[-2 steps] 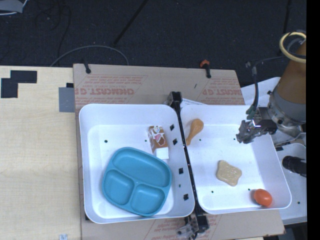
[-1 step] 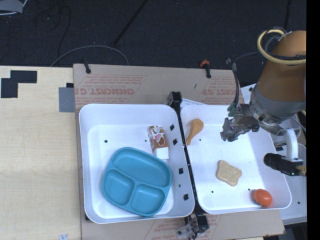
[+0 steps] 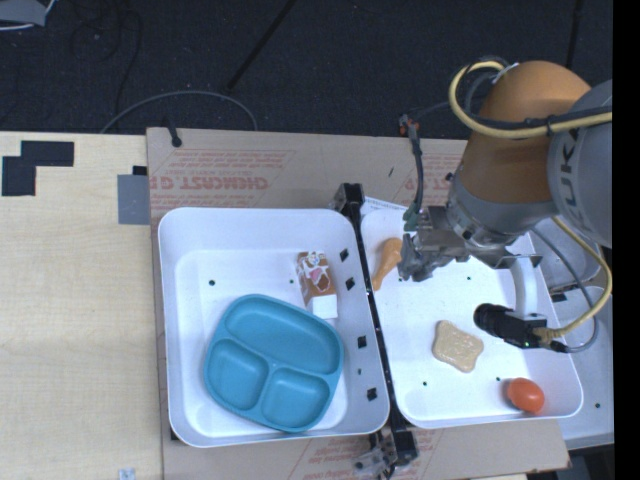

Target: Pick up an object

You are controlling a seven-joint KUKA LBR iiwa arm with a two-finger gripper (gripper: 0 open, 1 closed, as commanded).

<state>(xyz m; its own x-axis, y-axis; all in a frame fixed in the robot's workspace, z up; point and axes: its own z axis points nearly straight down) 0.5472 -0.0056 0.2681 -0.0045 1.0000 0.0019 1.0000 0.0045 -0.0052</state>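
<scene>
Orange ball point(image 3: 525, 395): lay in the near right corner of the right bin point(image 3: 420, 408), well apart from the gripper.
Bread slice point(image 3: 458, 347): lay flat on the floor of the right bin, between the ball and the gripper, nearer the bin's middle.
Blue tray point(image 3: 272, 363): a three-compartment dish, lay tilted in the left bin point(image 3: 180, 268), across the divider from the right bin.
Small carton point(image 3: 316, 274): stood at the far edge of the blue tray, near the divider.
Gripper point(image 3: 418, 258): hung over the far left part of the right bin, reaching in from the right; whether its fingers were spread or closed could not be told, and nothing was seen between them.
Orange cone-shaped piece point(image 3: 386, 261): the likely target; lay in the right bin against the divider wall, just beside the gripper on the divider side.
Long axis: ran from far to near, slightly slanted along the divider.
Judgement: a short shift toward the divider would be needed; the wall left little room.
</scene>
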